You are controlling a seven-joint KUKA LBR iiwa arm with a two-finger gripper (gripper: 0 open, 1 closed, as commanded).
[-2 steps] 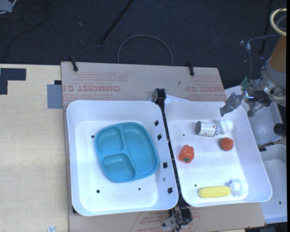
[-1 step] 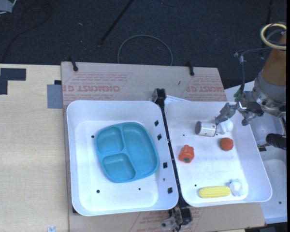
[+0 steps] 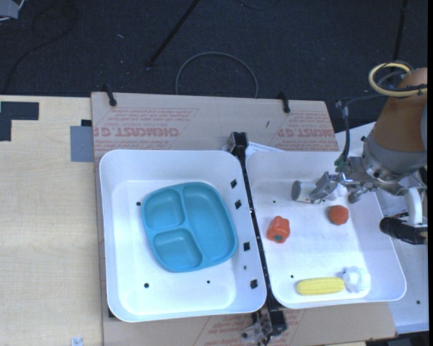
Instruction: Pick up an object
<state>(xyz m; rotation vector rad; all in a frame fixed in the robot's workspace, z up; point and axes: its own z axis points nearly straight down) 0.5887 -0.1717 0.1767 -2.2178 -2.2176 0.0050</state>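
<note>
My gripper (image 3: 309,192) hangs over the upper middle of the right bin (image 3: 390,280), reaching in from the right. It is open, and nothing shows between its fingers. A small red-orange ball (image 3: 338,215) lies just below and to the right of it. Lower left of the gripper, near the bin's left wall, sits an orange cup-shaped piece (image 3: 278,228). A yellow corn cob (image 3: 320,286) rests along the front of the bin, beside a small white object (image 3: 353,278).
The left bin (image 3: 119,193) holds a blue divided plate (image 3: 188,225). A black divider rail (image 3: 247,215) runs between the two bins. The grey arm with its orange band (image 3: 400,121) stands over the right bin's far right corner.
</note>
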